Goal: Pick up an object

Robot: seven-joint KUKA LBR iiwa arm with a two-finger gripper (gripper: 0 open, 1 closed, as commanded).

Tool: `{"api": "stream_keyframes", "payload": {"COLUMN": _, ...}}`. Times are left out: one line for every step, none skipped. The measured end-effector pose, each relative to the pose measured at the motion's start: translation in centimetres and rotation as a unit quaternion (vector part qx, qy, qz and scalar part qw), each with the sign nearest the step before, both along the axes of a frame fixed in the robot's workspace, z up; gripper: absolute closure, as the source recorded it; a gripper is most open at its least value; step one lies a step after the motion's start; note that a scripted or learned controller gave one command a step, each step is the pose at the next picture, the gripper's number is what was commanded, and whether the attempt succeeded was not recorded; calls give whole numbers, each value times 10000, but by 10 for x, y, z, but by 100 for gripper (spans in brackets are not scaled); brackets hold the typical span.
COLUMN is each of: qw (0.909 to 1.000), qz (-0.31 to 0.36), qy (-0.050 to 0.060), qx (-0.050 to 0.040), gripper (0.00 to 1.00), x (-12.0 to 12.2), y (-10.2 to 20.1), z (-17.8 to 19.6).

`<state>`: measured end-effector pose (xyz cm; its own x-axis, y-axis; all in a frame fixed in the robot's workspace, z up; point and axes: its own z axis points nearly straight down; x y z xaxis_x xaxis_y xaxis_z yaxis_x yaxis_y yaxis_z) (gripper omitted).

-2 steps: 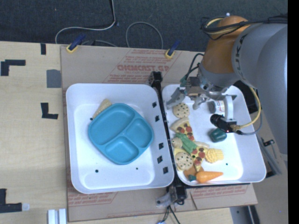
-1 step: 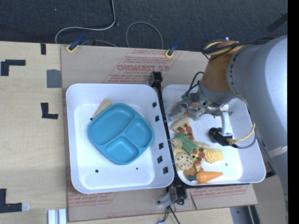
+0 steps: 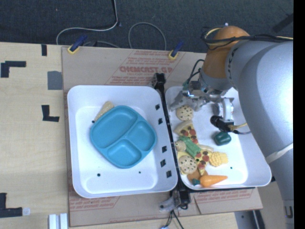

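Tool (image 3: 198, 98) low over right bin (image 3: 238, 173), near its far left corner, just beside cookie (image 3: 184, 112); grip state cannot tell. Toy food pile (image 3: 196, 152) along bin's left wall. Blue tray (image 3: 124, 136) in left bin (image 3: 78, 142).

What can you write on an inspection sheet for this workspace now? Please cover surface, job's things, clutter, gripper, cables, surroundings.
Surface: left bin and right bin side by side on cardboard.
Job's things: toy food piled in right bin; blue divided plate in left bin.
Clutter: nothing seen.
Gripper: gripper low over right bin's far-left corner, above a cookie; grasp unclear.
Cables: white cable looping behind the bins.
Surroundings: wooden bench, dark carpet.
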<state>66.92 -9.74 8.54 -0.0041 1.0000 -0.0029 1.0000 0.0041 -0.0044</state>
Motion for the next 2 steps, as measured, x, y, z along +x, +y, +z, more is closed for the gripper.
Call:
{"api": "stream_keyframes", "payload": {"qw": 10000, "qz": -13, "qy": -23, "qx": 8, "gripper": 0, "x": 0, "y": -2, "z": 0}}
{"api": "stream_keyframes", "payload": {"qw": 10000, "qz": -14, "qy": -25, "qx": 1, "gripper": 0, "x": 0, "y": -1, "z": 0}}
